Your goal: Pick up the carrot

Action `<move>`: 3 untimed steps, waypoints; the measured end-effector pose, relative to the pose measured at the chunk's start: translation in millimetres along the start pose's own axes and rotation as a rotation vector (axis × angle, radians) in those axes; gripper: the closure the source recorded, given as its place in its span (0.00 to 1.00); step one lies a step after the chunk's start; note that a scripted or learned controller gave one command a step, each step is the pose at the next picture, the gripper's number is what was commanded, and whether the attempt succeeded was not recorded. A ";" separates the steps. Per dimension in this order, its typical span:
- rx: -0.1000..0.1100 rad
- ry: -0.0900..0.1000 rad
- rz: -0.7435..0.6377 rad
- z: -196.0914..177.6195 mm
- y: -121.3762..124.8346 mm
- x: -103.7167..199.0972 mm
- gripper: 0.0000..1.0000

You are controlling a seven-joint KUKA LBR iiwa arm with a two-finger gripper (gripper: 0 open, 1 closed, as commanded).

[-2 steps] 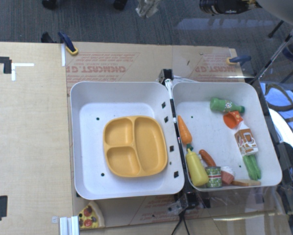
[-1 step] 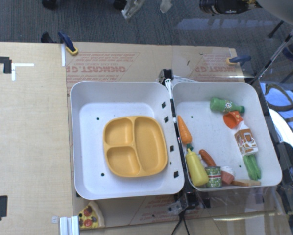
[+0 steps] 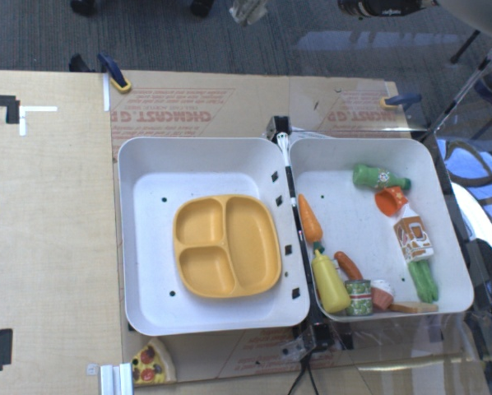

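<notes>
Up at the top right corner of the view, my grey arm (image 3: 475, 2) sits high and well away from both bins, and I cannot tell whether my fingers are open or closed, or whether they have hold of anything. Below me on the bench, the right bin (image 3: 361, 143) holds the clutter. The carrot (image 3: 309, 219) lies against that bin's left wall, about halfway along it, pointing up and down the view with its thick end toward the near side. Just beside that end stands a yellow squeeze bottle (image 3: 329, 284), and a small red sausage (image 3: 348, 265) lies between the bottle and the open floor of the bin. A green can (image 3: 359, 297) sits next to the bottle at the near wall. Toward the far right I see a green bottle (image 3: 379, 177) lying down, an orange cup (image 3: 392, 200) touching it, a brown and white carton (image 3: 412, 238), and a green cucumber (image 3: 425, 281). The left bin (image 3: 197, 143) carries a yellow divided plate (image 3: 227, 245) in its middle. A toy pizza slice (image 3: 150, 364) lies on the bench outside the left bin's near corner.
</notes>
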State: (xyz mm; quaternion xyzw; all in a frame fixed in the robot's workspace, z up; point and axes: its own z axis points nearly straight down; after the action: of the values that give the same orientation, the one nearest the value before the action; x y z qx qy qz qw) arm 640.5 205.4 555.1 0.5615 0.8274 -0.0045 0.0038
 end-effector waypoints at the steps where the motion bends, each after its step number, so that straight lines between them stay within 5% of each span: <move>1: 0.000 0.000 0.000 0.1 0.0 -0.1 0.00; 2: -0.001 0.010 0.096 16.1 23.4 5.0 0.00; 3: 0.000 0.007 0.095 8.6 24.6 4.6 1.00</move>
State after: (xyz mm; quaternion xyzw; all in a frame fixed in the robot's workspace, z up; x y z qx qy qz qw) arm 661.7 218.6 546.4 0.6000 0.8000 -0.0022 0.0012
